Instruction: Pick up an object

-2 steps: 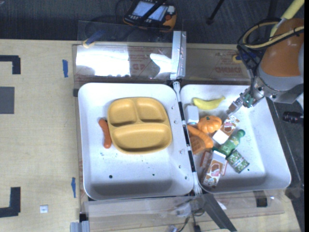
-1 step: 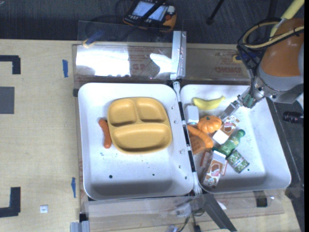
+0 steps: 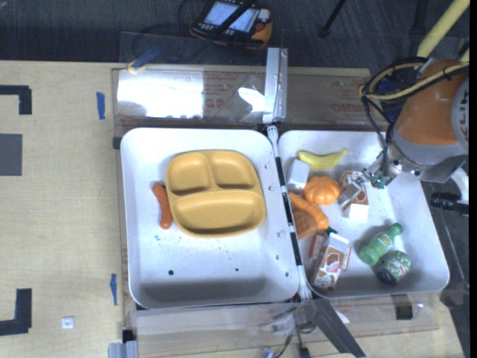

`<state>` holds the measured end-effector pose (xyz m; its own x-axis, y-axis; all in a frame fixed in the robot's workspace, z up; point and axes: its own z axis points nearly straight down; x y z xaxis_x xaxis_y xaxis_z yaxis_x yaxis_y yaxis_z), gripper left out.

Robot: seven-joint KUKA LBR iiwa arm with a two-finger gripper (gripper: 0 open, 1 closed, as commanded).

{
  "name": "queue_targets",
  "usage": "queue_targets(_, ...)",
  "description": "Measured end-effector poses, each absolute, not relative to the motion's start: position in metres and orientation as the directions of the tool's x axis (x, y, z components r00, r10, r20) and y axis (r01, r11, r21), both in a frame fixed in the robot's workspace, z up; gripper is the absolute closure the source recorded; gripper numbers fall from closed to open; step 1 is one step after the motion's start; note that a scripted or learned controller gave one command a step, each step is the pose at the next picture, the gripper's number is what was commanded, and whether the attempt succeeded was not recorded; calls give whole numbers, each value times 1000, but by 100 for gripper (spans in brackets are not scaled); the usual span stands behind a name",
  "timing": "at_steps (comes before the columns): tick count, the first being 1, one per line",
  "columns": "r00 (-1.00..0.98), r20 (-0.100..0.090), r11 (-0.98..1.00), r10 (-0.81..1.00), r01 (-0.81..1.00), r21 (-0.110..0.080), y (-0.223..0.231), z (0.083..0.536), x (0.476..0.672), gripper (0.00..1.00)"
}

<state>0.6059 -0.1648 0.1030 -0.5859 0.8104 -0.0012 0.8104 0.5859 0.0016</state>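
Nothing is lifted yet, I'd say: the gripper (image 3: pixel 370 178) hangs low in the right bin (image 3: pixel 432 222), over a small carton (image 3: pixel 353 190) (fingers spread or pinched, I cannot tell). Banana (image 3: pixel 322 157), pumpkin (image 3: pixel 322 190) and green bottle (image 3: pixel 378 244) lie nearby. The left bin (image 3: pixel 141 222) holds a yellow divided tray (image 3: pixel 215 192).

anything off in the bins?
Minor only. In the right bin, the green bottle and a small carton lie on their sides, not upright. In the left bin, a carrot sits wedged against the yellow tray. No spills visible.
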Motion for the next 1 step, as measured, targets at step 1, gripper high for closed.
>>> queue_targets(1,-583,-3,583,813,813,4,-167,112,607,100)
